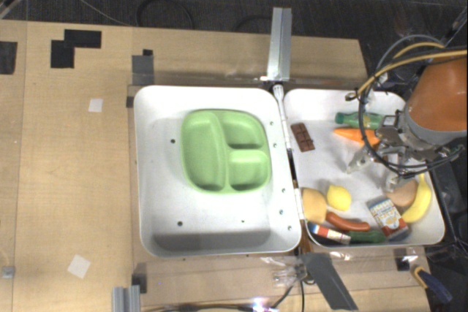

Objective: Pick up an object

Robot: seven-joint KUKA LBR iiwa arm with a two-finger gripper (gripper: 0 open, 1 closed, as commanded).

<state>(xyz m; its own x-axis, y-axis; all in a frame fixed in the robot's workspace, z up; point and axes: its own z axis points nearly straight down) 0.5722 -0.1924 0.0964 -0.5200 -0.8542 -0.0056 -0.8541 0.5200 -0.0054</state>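
I see the gripper (363,157) low inside the right bin (322,102), hanging from the arm (439,102) that enters over that bin's right side. Its metal fingers point toward the middle of the bin floor, and I cannot tell how far apart they stand; nothing shows between them.

Taking the right bin as my landmark: just above the gripper, near the bin's far right part, lies a carrot (355,134), and beyond it a green bottle (358,118), partly under the cables. Toward the bin's left wall sits a brown chocolate bar (302,137), apart from the gripper. Along the bin's near edge the clutter is thick: a lemon (338,197) beside a tan potato-like piece (313,204), a red sausage (346,222) below them, and a dark marker (329,234) against the near wall. At the near right corner I see a small carton (385,214), a banana (419,202) and a brown round thing (402,196) touching it, close under the wrist.

Left of the right bin, sharing the divider, is the left bin (157,157) holding a green tray (223,150) with compartments. Both bins rest on the wooden surface (66,179).
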